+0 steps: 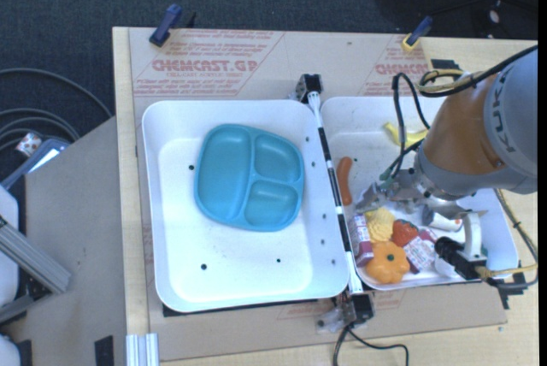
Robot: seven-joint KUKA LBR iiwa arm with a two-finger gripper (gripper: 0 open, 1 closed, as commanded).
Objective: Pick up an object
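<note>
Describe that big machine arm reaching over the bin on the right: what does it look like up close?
The arm is thick and rounded, grey with a broad orange band, and bears dark letters on its grey shell near the right edge. Yellow and black cables loop beside it. Lower down it narrows to a grey wrist carrying the tool, a smaller metal and black part.

Robotics lab, clamped bench (256,56), loose cables (51,99), industrial arm (479,133)

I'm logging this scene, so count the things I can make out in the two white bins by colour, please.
Blue: 1, the divided plate in the left bin.
Orange: 2, the pumpkin and the hot dog in the right bin.
Yellow: 2, one piece above the pumpkin, one near the far wall.
Red: 1, a piece.
Total: 6; the arm hides others.
</note>
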